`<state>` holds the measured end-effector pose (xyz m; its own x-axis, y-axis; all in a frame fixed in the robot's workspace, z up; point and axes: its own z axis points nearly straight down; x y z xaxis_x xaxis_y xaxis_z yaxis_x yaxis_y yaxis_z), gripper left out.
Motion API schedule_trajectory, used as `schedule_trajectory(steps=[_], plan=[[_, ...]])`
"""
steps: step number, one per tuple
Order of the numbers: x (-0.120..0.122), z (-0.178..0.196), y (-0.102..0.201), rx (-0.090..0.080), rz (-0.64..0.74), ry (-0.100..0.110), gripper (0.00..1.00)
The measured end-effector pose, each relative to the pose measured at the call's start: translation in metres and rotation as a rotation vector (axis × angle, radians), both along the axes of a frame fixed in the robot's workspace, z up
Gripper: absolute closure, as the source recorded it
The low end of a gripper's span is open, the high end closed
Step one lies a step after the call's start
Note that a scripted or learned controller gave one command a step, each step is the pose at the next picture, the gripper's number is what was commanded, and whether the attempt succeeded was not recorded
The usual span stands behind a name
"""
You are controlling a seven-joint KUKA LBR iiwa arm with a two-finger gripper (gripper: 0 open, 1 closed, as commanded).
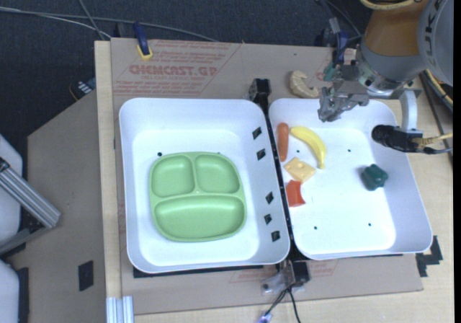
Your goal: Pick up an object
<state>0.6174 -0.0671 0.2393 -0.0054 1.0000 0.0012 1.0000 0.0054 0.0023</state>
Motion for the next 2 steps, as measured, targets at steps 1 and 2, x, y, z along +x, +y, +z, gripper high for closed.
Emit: schedule_trajectory(steps=[1, 2], plan=[[0.001, -0.011, 0.061, 0.001, 0.0, 0.005, 1.0], [-0.012, -0.008, 0.114, 0.001, 0.0, 0.005, 1.0]])
